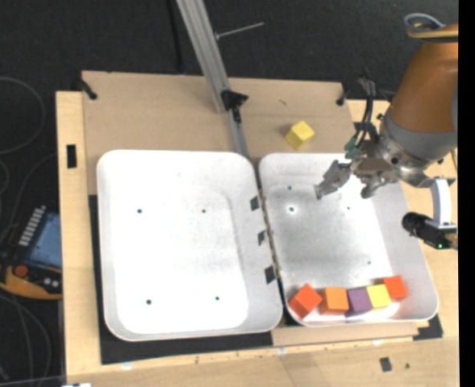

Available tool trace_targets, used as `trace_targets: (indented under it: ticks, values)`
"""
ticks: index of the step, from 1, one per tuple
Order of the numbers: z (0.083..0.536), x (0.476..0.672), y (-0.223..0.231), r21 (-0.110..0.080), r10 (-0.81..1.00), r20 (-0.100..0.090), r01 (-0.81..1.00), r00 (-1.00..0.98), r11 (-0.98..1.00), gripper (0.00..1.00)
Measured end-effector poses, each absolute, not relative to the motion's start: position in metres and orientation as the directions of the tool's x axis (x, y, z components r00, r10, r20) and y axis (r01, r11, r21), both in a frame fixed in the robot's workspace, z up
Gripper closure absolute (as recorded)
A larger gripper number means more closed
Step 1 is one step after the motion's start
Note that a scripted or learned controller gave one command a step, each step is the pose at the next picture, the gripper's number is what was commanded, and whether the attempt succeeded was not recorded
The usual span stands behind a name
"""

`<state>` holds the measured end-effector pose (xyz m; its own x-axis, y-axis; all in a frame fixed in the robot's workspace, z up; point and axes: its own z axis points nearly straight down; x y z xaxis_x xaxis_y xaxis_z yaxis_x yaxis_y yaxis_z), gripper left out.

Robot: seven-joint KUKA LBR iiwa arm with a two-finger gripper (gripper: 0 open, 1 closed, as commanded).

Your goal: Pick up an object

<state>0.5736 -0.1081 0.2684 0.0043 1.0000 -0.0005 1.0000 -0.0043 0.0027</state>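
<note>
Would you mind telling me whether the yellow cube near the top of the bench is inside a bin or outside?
Outside. The yellow cube rests on the bare bench, just beyond the far rim of the right bin.

End effector [352, 182] spread over right bin [334, 232], blocks [350, 298] below

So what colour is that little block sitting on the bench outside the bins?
Yellow. The block shows plainly in the camera view, behind the right bin.
</note>
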Motion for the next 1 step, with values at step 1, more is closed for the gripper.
trace_targets:
  ticks: [1]
  values:
    - [0.2345, 0.5178, -0.1231, -0.004, 1.0, -0.001, 1.0, 0.003, -0.003, 0.0]
